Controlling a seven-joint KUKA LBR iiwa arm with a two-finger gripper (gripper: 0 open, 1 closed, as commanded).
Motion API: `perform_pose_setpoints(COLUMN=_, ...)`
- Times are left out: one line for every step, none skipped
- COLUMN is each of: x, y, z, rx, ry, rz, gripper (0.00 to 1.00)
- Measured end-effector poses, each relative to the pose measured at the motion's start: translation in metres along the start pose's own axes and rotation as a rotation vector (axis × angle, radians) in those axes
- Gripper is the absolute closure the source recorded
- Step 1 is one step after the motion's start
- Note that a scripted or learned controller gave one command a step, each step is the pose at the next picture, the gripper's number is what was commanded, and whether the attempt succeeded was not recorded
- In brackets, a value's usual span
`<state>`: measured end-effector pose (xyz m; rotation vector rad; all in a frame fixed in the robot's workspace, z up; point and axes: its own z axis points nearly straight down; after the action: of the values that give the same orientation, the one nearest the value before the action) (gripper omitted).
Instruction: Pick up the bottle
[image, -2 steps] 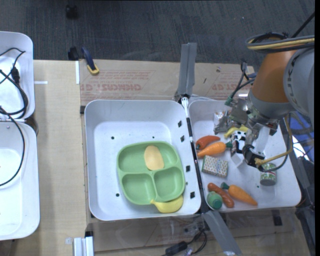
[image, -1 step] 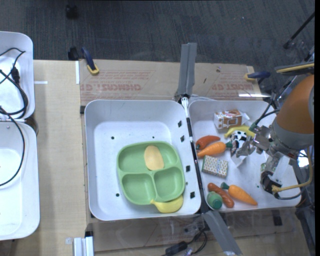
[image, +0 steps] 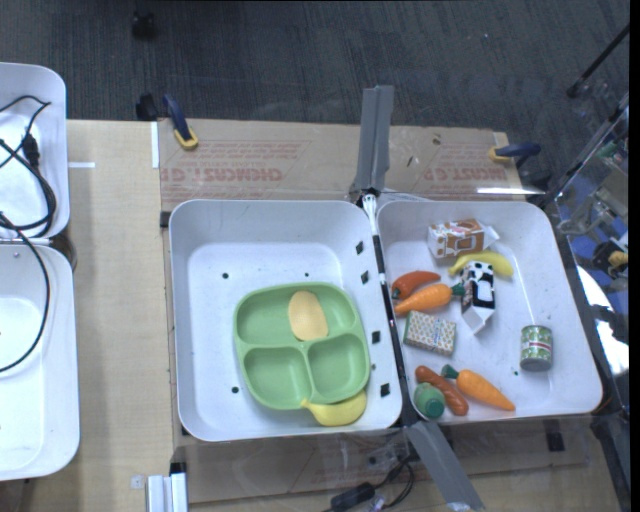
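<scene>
In the right bin (image: 565, 250) we've got the bottle (image: 481, 288), black and white, lying just under the yellow banana (image: 497, 264), with an orange carrot (image: 428, 298) just beside it. A small can (image: 536, 348) stands apart, nearer the right wall. The left bin (image: 200, 300) holds a green plate (image: 262, 375). How the claw stands, we cannot tell.

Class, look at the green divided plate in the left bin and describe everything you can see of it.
The green divided plate is a rounded-square tray, apparently plastic, with raised ridges splitting it into three compartments. It lies flat on the floor of the left bin, turned slightly askew. A pale yellow oval piece rests in its upper compartment, and a yellow banana-like piece lies against its lower edge.
</scene>
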<state>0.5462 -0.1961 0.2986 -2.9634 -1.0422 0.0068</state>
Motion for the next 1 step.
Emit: perform_pose_setpoints(x=-0.0481, y=-0.0427, z=0.114, rx=0.003, ry=0.0, rz=0.09, gripper=0.0)
